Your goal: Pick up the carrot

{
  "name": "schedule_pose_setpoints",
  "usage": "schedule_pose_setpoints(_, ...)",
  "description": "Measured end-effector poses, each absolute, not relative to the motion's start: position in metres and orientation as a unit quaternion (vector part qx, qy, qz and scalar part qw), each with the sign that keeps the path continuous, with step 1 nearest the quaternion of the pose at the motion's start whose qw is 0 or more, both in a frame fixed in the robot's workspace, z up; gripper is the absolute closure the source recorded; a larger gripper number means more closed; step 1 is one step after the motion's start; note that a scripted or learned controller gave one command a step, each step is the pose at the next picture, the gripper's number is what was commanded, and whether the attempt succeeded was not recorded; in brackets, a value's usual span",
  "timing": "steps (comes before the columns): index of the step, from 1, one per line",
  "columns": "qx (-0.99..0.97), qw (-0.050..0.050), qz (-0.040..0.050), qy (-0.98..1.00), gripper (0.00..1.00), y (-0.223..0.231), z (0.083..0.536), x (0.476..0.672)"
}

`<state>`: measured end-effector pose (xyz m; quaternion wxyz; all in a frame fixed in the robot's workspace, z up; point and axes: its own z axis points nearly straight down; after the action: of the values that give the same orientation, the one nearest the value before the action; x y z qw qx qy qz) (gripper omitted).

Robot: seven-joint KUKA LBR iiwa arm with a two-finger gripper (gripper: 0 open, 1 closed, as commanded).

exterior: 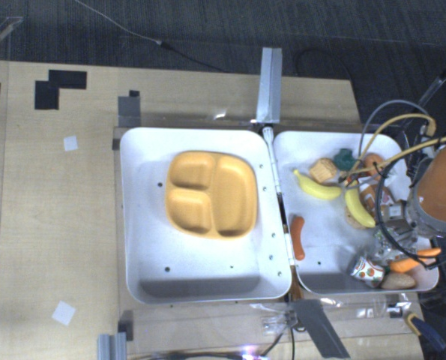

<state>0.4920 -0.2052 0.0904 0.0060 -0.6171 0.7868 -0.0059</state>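
Observation:
The carrot (pixel 411 262), a small orange piece, lies in the near right corner of the right bin (pixel 320 276). It rests beside a tan, potato-like lump (pixel 397 281) and a printed can (pixel 367 271). The arm comes in from the right, its orange band (pixel 441 190) above the bin's right side. My gripper (pixel 391 235) hangs under cables, just above and left of the carrot. Nothing is seen held in it.
In the right bin are two bananas (pixel 318 187) (pixel 357 208), a red sausage (pixel 297 237) by the left wall, a tan cracker (pixel 324 171), and green (pixel 346 158) and orange (pixel 372 160) items at the back. A yellow divided plate (pixel 211 193) sits in the left bin (pixel 140 223).

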Motion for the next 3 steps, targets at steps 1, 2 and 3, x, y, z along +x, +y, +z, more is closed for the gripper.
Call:
schedule_pose_setpoints(1,-0.777,0.006,-0.0059,0.630,1.00,-0.203,0.090,0.493)
schedule_pose_setpoints(2,-0.776,0.004,-0.0049,0.631,0.00,-0.204,0.088,0.491)
schedule_pose_setpoints(3,-0.618,0.004,-0.0055,0.786,0.00,-0.190,0.089,0.491)
